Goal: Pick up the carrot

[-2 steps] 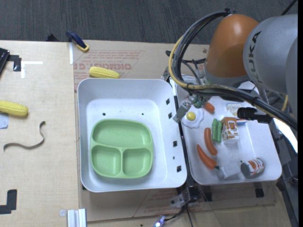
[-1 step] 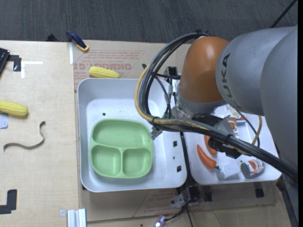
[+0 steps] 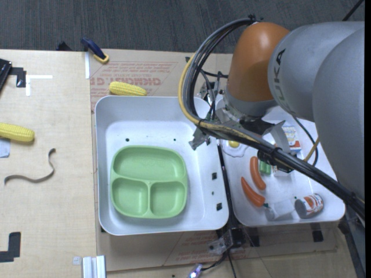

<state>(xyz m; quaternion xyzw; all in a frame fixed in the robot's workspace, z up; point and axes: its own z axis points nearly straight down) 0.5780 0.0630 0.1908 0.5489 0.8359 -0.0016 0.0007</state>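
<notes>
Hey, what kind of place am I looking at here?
Probably a robotics lab bench: a grey arm reaches over two white bins, one holding a green divided plate, the other toy food such as a carrot.

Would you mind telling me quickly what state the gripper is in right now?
Gripper: cannot be told; the arm's wrist and cables cover it from above, over the boundary between the two bins.

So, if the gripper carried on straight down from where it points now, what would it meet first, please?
Probably the right bin floor beside the yellow item, rather than either carrot; depth is unclear from above.
</notes>
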